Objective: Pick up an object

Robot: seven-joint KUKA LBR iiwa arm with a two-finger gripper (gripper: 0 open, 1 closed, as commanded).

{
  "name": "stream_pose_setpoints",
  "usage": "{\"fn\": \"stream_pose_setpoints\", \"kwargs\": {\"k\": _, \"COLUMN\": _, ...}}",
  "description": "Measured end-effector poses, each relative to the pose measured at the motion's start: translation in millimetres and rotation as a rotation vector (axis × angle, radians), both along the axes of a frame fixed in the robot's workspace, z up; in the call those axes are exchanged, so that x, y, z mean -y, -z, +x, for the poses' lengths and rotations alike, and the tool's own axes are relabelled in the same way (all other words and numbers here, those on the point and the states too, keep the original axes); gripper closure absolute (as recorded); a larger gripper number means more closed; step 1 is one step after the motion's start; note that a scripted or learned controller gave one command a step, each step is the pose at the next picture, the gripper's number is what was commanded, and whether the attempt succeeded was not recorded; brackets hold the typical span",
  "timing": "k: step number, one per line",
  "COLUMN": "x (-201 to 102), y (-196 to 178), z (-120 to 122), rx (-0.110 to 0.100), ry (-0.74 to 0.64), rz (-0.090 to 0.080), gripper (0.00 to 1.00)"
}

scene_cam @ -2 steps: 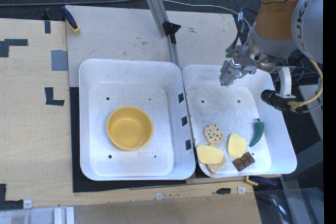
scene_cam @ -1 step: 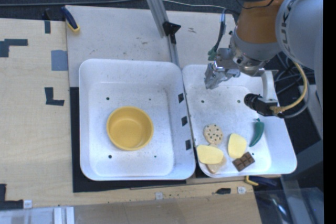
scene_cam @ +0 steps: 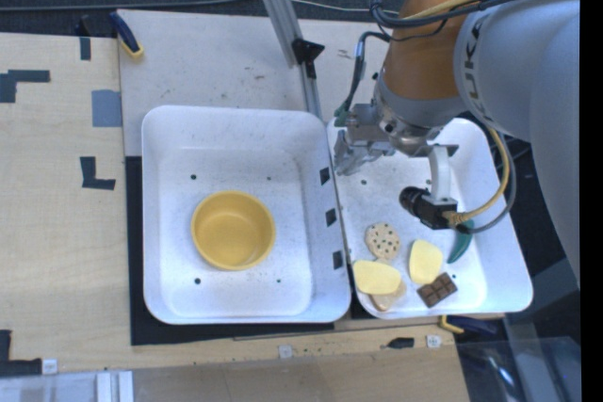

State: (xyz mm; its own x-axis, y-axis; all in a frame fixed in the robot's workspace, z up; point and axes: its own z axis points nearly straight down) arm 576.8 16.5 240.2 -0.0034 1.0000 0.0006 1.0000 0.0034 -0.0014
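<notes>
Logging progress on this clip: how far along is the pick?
Nothing looks picked yet. The gripper hangs over the right bin near its upper left corner, apart from the cookie and the chocolate piece lying near the front. The yellow bowl sits in the left bin. The whole grasp remains.

Both bins were white: the left bin (scene_cam: 170, 146) speckled with dark flecks, the right bin (scene_cam: 499, 282) plain. A yellow bowl (scene_cam: 233, 229) sat in the left one. In the right were a tan cookie (scene_cam: 382, 241) dotted with dark chips, two pale yellow pieces (scene_cam: 377, 277) (scene_cam: 425, 261), and a dark brown chocolate square (scene_cam: 436, 289). The arm (scene_cam: 528, 61) was grey with an orange band (scene_cam: 429, 38). The desk (scene_cam: 57, 202) was light wood-coloured, marked with grey and black tape patches.
</notes>
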Motion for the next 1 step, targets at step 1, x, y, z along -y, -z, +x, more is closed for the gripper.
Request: {"fn": "stream_pose_setpoints", "kwargs": {"k": 1, "x": -58.8, "y": 2.5, "z": -21.2, "rx": 0.0, "ry": -0.001, "rz": 0.0, "gripper": 1.0}}
